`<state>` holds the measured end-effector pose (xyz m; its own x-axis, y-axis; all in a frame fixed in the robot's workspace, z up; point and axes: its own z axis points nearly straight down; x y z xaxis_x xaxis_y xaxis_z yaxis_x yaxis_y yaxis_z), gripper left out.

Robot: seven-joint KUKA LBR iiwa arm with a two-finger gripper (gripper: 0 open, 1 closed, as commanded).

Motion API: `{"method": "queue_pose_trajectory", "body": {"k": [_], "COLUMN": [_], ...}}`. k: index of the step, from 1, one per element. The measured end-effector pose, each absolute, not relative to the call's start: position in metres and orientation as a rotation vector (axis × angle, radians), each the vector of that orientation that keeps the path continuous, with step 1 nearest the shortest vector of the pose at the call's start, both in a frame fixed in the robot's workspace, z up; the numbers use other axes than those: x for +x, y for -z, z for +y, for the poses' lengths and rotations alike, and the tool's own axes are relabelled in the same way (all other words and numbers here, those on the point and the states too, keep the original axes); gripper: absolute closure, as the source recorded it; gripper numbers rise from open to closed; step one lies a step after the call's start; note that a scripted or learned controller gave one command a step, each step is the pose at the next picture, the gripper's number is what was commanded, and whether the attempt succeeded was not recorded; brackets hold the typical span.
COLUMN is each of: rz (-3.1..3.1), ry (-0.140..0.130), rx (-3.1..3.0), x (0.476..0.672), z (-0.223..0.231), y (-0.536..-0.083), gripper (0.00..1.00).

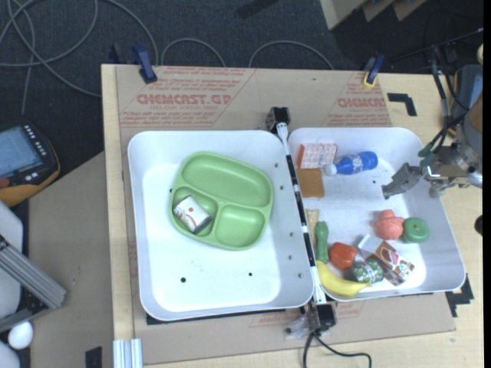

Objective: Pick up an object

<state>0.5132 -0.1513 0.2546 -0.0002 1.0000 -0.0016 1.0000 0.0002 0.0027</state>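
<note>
Nearest the camera, a banana (pixel 338 282) lies well below the pincer (pixel 404 181), which is seen spread open and empty at the right bin's (pixel 441 271) edge. Approach is judged underway; next, descent onto the orange ball (pixel 389 224) just beneath is called for.

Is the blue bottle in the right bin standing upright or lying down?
Lying down: the blue bottle rests on its side on the right bin floor, white cap pointing left.

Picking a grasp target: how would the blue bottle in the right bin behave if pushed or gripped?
The blue bottle lies on its side, so a nudge would probably roll it. It looks small and smooth, likely light and slippery for the fingers.
</note>
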Motion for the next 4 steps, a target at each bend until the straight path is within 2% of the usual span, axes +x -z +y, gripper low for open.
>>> {"method": "queue_pose_trajectory", "body": {"k": [1,2,3,4], "rz": [2.221,2.221,2.219,2.224], "ry": [0.001,0.0,-0.002,-0.004], "rx": [2.222,2.222,2.22,2.217], "x": [0.537,0.52,0.521,0.54], "z": [-0.198,-0.186,-0.186,-0.096], "y": [-0.182,-0.084,-0.095,-0.172], "gripper": [0.0,0.0,1.0,1.0]}}
